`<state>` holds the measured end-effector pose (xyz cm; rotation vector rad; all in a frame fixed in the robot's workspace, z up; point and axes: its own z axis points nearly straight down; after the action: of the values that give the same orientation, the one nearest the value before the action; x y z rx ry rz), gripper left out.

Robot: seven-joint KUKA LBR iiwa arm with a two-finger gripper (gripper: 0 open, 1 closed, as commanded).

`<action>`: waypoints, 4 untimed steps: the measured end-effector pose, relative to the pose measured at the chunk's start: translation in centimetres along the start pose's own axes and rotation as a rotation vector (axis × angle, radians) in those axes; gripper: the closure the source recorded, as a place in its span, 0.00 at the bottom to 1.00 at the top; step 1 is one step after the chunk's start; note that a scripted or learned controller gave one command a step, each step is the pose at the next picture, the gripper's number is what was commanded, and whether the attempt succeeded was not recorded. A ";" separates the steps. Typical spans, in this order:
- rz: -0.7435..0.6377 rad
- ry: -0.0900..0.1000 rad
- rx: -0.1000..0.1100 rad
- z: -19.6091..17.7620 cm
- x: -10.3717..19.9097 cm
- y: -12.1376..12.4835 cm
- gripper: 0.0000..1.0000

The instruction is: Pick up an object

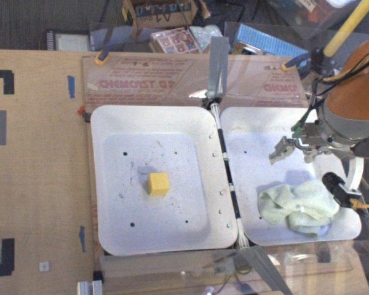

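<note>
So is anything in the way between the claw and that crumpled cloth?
Nothing visible. The claw hangs over the right white bin, and the crumpled pale green cloth lies just below it in the picture, with bare bin floor between.

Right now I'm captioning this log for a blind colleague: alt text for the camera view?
Two shallow white bins sit side by side: the left bin holds a small yellow block, the right bin a crumpled pale cloth. The gripper hangs over the right bin, above the cloth.
</note>
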<state>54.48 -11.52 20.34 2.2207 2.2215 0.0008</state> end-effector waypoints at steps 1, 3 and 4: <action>-0.252 0.001 0.002 7.6 0.9 1.6 0.00; -0.477 -0.008 -0.015 10.3 -3.8 -5.5 1.00; -0.262 0.000 -0.001 0.1 2.7 -6.0 1.00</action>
<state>48.50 -8.85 20.24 1.9110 2.4919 0.0012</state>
